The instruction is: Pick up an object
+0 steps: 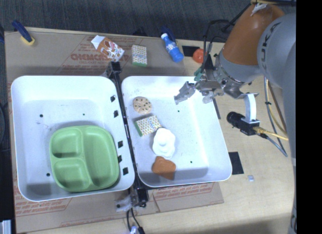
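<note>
Gripper (183, 93) hangs over right bin (211, 142), top-right; can't tell jaw state, nothing seen held. Nearest obj: cookie (142, 104), approx 9 o'clock from it.

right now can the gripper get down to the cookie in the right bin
Probably yes. The gripper hangs above the right bin's bare floor, and the cookie lies flat to its left with nothing on top. The patterned packet lies close by but apart.

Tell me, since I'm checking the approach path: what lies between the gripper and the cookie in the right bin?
In the camera view, nothing: bare white bin floor separates the gripper from the cookie.
</note>
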Robot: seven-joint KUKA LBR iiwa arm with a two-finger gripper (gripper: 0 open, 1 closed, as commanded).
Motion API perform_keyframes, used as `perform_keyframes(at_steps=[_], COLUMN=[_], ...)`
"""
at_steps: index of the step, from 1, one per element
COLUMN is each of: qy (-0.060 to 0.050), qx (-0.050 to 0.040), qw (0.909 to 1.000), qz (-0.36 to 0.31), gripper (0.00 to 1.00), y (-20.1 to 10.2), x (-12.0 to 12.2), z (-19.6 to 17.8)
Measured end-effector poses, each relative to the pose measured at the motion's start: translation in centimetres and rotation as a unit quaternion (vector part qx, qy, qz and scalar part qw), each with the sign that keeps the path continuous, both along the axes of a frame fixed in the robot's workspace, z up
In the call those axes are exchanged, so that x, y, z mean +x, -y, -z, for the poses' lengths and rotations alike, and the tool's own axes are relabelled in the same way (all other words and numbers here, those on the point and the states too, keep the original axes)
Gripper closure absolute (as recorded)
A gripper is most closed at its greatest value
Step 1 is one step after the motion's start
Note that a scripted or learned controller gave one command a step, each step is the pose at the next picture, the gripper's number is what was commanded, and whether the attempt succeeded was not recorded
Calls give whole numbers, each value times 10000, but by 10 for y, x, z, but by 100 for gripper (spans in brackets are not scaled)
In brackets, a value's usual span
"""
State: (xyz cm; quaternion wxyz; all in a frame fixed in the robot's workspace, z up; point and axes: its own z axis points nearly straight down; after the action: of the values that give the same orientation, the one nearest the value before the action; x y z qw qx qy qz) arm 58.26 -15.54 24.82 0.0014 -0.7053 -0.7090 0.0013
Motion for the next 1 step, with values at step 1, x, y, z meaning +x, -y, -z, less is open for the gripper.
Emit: perform_keyframes(at_steps=[1], qy=[-7], qx=[0], qw=[10000], qz=[-5], gripper=[0], y=[-37], x=[-70], z=[12])
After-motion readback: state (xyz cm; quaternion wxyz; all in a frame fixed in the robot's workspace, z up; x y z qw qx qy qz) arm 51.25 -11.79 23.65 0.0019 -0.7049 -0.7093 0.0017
